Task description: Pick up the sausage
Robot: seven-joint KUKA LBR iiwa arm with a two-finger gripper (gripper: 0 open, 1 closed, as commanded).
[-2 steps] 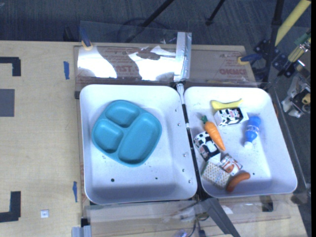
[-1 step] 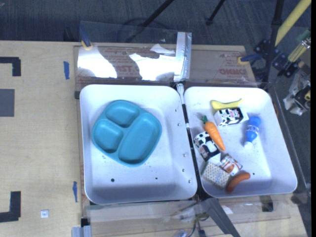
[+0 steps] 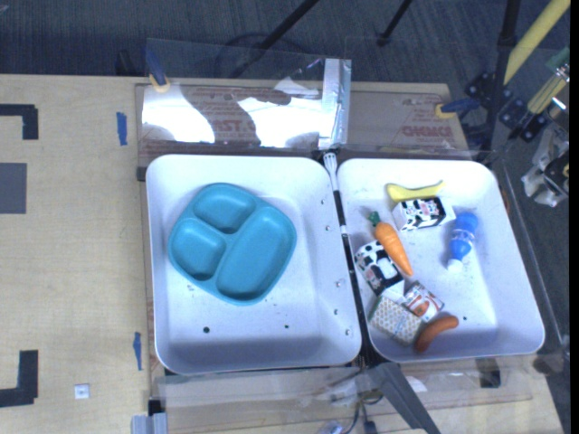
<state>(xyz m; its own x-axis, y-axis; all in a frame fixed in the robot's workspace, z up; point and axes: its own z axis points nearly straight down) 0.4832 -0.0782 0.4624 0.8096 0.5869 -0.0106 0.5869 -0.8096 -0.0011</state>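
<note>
Pincer is hanging at the frame's right edge, beyond the bins; I cannot tell whether it is gripping anything. The sausage is lying at the lower edge of the right bin, just beside a small can.

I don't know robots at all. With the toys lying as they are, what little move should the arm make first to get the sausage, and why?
Probably swing over the right bin and hover above the sausage. It lies near that bin's front edge, touching the small can and the patterned packet, so a descent from straight above seems safest.
</note>
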